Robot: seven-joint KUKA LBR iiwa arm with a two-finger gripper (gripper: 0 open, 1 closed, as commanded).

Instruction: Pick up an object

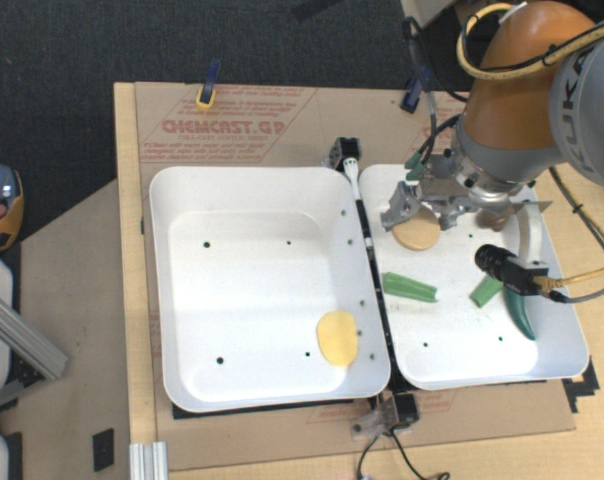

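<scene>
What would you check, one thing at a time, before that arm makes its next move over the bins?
1. Tool over an object: ok. It sits in the right bin, right at the tan round piece.
2. Object held between the tool's fingers: cannot tell; the wrist hides them.
3. Tan round piece free of neighbours: ok. The green block lies apart, below it.
4. Clear of the divider: ok, though the tool is near the black strip between the bins.
5. Other choices available: ok. A green wedge and a dark green curved piece lie in the right bin, a yellow oval piece in the left bin.
</scene>
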